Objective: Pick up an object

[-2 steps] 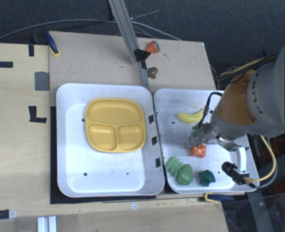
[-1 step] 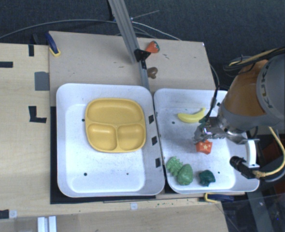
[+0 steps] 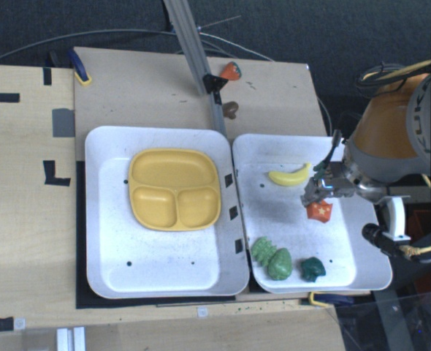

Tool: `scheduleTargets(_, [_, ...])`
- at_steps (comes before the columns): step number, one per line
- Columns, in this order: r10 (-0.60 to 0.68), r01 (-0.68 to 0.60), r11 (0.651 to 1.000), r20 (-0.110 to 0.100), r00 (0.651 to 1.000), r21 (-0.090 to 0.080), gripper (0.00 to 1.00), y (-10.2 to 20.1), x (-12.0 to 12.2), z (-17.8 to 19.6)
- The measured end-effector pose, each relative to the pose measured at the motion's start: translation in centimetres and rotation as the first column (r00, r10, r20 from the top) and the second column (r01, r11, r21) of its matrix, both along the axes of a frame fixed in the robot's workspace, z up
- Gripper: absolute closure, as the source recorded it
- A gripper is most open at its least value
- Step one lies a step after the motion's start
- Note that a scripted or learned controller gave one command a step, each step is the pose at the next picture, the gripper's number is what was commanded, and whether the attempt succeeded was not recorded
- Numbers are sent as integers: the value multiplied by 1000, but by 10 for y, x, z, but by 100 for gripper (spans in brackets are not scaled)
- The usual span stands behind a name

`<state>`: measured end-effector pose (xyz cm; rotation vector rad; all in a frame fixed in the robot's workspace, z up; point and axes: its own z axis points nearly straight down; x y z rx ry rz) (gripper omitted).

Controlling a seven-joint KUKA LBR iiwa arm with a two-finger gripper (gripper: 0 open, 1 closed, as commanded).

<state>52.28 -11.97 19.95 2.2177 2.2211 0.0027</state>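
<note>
I see the jaws (image 3: 319, 196) low in the right white bin (image 3: 361, 265), directly above a small red block (image 3: 319, 211); whether they grip it I cannot tell. A yellow plastic banana (image 3: 289, 175) lies just beside them. The yellow divided plate (image 3: 175, 188) sits in the left white bin (image 3: 106, 262).

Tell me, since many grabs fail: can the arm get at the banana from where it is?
Probably yes. The banana lies alone in the right bin, just beside the gripper, with nothing over it.
</note>
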Motion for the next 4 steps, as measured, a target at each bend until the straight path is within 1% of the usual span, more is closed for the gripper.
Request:
scheduleTargets(1, [6, -6, 1000, -4, 1000, 3, 100, 52, 27, -3])
scheduleTargets(2, [6, -6, 1000, -3, 1000, 3, 100, 101, 44, 14])
scheduleTargets(3, [6, -6, 1000, -2, 1000, 3, 100, 155, 69, 26])
scheduleTargets(4, [5, -5, 1000, -4, 1000, 3, 100, 201, 81, 32])
